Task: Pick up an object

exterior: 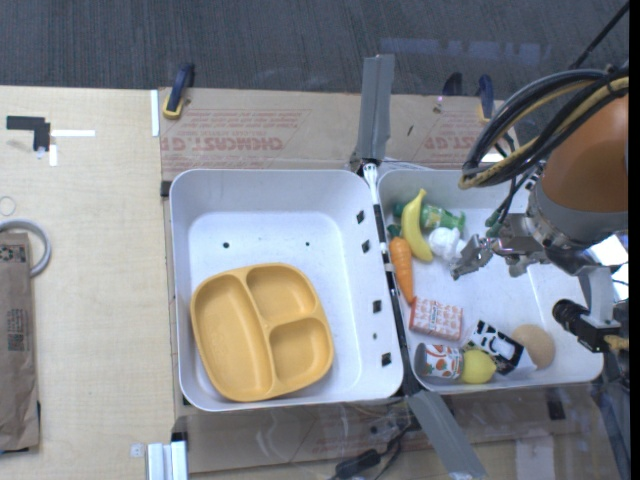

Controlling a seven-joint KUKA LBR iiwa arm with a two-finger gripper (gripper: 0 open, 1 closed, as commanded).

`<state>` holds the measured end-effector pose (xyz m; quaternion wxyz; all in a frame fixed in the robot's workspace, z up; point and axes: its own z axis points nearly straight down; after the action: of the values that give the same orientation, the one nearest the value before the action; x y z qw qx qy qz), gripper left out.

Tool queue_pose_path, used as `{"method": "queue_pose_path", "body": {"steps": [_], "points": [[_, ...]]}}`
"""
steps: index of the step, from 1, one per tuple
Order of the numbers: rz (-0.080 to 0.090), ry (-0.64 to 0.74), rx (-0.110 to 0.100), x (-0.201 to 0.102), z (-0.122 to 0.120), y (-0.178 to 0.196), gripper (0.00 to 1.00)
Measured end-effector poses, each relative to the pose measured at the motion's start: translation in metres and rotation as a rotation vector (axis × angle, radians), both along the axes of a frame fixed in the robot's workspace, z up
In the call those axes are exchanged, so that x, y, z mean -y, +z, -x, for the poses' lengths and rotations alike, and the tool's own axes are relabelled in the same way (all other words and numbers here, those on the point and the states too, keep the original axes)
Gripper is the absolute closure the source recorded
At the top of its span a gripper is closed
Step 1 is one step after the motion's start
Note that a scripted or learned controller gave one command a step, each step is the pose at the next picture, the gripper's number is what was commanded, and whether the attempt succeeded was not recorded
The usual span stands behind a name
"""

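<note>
White plastic, two shallow bins side by side on the surface, as we recorded them.

Left bin [200, 198]: one yellow divided tray [262, 330] with three compartments, lying flat toward the near left corner.

Right bin [575, 363]: we counted several small objects. A banana [415, 225] stood tilted near the far left corner, with a green item [447, 219] just beside it and a small white object [443, 240] touching its lower right. An orange carrot [402, 266] lay lengthwise along the left wall, just below the banana. A red-and-white carton [437, 318] lay near the middle. At the near wall we noted a red-and-white cup [440, 361], a yellow lemon [479, 367] touching it, a black-and-white item [497, 341] behind the lemon, and a tan rounded object [538, 346] at the right.

Arm: grey with an orange band [592, 158], entering from the right, black cables looped above it. Its gripper [470, 259] hung over the right bin's middle, just right of the white object and apart from the carton. We could not tell how far apart its fingers stood, and we saw no object between them.

Left of the bins, on the pale surface [90, 298], lay a brown paper bag [17, 333].
</note>
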<state>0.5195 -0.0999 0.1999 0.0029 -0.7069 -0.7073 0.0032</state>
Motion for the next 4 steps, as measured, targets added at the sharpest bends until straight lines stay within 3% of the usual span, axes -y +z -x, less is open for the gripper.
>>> {"method": "queue_pose_path", "body": {"steps": [1, 2, 3, 4], "points": [[0.003, -0.224, -0.002, -0.07, 0.026, -0.013, 0.0], [0.006, -0.448, 0.001, -0.05, -0.025, -0.013, 0.0], [0.001, -0.199, -0.001, -0.005, 0.031, -0.093, 0.0], [-0.001, -0.474, 0.008, 0.01, 0.013, -0.107, 0.0]]}}
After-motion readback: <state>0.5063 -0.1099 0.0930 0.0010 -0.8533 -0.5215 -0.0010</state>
